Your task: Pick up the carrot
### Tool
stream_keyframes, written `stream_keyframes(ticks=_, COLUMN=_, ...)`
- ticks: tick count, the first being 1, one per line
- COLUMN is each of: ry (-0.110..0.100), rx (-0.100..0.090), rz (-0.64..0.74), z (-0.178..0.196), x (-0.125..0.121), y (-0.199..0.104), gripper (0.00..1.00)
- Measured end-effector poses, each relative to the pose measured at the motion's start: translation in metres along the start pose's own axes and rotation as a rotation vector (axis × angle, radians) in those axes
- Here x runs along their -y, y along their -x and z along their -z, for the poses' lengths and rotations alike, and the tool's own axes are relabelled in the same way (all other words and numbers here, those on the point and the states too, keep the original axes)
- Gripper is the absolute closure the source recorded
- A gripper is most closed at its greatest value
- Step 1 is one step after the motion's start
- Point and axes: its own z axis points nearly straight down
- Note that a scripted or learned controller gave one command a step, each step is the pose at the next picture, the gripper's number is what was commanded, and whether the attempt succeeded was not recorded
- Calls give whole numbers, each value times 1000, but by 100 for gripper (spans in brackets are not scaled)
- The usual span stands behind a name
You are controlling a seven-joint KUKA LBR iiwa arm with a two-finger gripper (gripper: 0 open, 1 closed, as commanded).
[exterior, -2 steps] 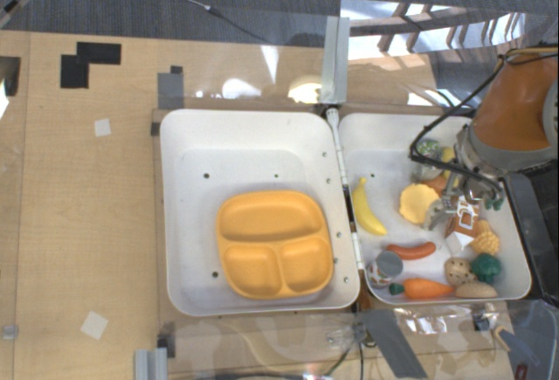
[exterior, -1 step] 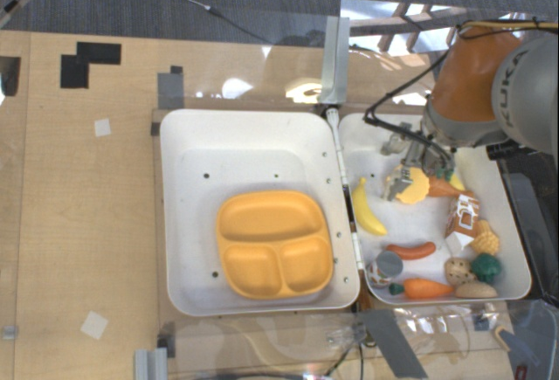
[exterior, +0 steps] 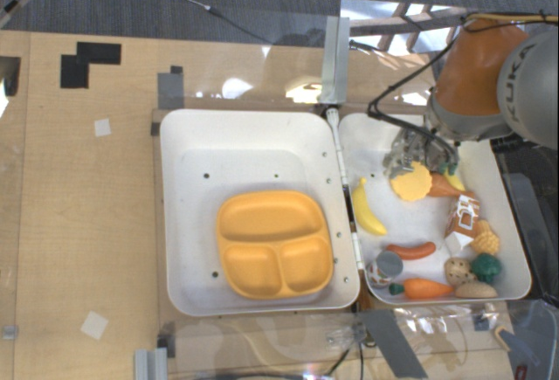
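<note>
The carrot (exterior: 426,288), orange with a small green top at its left end, lies along the front wall of the right bin (exterior: 367,138). My gripper (exterior: 421,157) hangs over the back half of that bin, well behind the carrot and apart from it. Right under the gripper's tip lie a flat yellow piece (exterior: 410,185) and an orange piece (exterior: 445,187). The grey and orange arm (exterior: 476,72) comes in from the upper right.
Around the carrot lie a grey cup (exterior: 387,265), a red sausage (exterior: 410,251), a potato (exterior: 458,269), broccoli (exterior: 486,266), a milk carton (exterior: 462,217) and a banana (exterior: 368,210). The left bin (exterior: 188,169) holds a yellow divided plate (exterior: 274,241).
</note>
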Motion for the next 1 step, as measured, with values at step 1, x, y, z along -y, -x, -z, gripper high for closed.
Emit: stream_keyframes(ticks=1, ry=-1, rx=-13, rz=94, z=36, x=-3, y=-34, gripper=100)
